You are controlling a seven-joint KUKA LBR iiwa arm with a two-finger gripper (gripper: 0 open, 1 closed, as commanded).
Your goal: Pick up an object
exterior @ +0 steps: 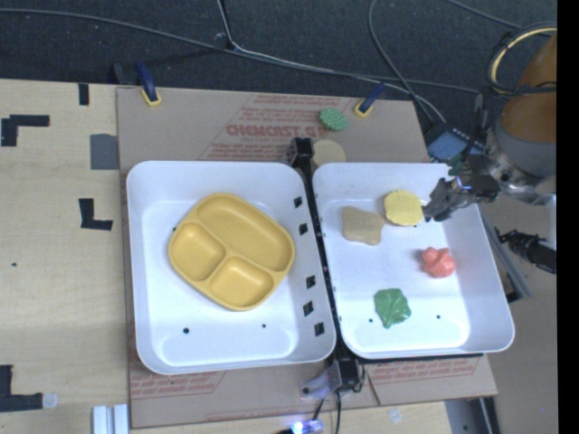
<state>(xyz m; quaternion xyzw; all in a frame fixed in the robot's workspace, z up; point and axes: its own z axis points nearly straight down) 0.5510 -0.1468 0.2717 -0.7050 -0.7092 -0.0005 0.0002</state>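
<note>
At the right bin's [470,269] upper right edge: the gripper [438,202], dark, reaching in low from the right, its tip just beside the yellow round piece [403,208], on that piece's right side. Too dark and small there to tell how the gripper is set; nothing can be made out in its grip. Grey arm [525,143] with its orange band behind it, at the frame's right margin. Right bin holds four small items, none touching another: the yellow round piece near the top; a tan flat piece [363,226] just left of it and slightly lower; a pink-red lump [438,261] below and to the right, near the bin's right wall; a green leafy piece [392,307] towards the near edge, about mid-bin. Left bin [149,269]: one yellow divided plate [232,250], three compartments, lying flat and turned at a slant, about central. Outside the bins, on the brown board [181,125] behind them: a small green dotted object [333,118], and a pale round disc [329,150] against the bins' far edge near the divider. Cables [271,57] run across the dark surface at the top
</note>
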